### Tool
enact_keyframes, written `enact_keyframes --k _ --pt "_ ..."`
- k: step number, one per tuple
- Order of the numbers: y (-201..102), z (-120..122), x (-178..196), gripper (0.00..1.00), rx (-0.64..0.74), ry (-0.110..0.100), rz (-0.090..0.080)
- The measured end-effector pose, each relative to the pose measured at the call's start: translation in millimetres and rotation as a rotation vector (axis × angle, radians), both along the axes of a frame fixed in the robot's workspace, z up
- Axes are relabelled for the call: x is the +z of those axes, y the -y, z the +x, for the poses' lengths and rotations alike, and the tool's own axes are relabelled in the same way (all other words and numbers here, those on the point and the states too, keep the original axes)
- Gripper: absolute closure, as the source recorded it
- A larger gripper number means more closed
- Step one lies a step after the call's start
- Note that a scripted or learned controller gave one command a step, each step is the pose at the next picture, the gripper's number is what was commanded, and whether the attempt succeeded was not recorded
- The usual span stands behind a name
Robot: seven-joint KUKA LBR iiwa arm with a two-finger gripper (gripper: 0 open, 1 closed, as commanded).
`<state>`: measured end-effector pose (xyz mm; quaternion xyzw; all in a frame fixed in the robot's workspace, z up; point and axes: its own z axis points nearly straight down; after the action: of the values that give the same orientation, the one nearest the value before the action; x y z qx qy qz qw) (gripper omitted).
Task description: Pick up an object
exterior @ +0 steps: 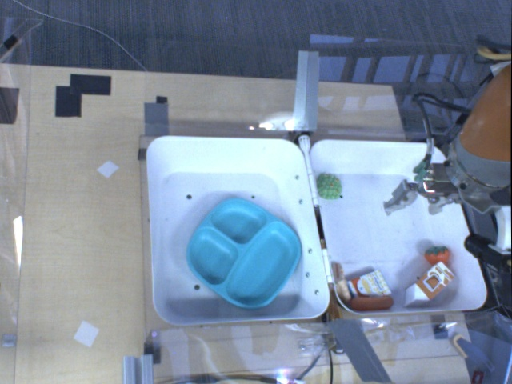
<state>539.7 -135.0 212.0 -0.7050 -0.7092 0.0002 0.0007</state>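
My gripper [402, 196] hangs over the right bin [368, 238], near its upper right part, with its fingers spread and nothing between them. A green bumpy ball [329, 186] lies at the bin's upper left, well left of the gripper. Along the bin's front lie a red sausage [370, 302], a small yellow and white packet [373, 282], a small white and orange carton [433, 282] and an orange-red fruit [437, 255]. These sit below the gripper, apart from it.
The left bin [176, 174] holds a blue divided plate [244, 251]. A metal post [306, 94] stands behind the wall where the two bins meet. The arm's grey and orange body [484, 146] covers the right bin's far right corner.
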Motion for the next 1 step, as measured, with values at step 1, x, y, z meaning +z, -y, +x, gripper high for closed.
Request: enact_keyframes --k 1 --pt "65.4 -38.3 -120.0 0.0 -0.028 0.002 0.0"
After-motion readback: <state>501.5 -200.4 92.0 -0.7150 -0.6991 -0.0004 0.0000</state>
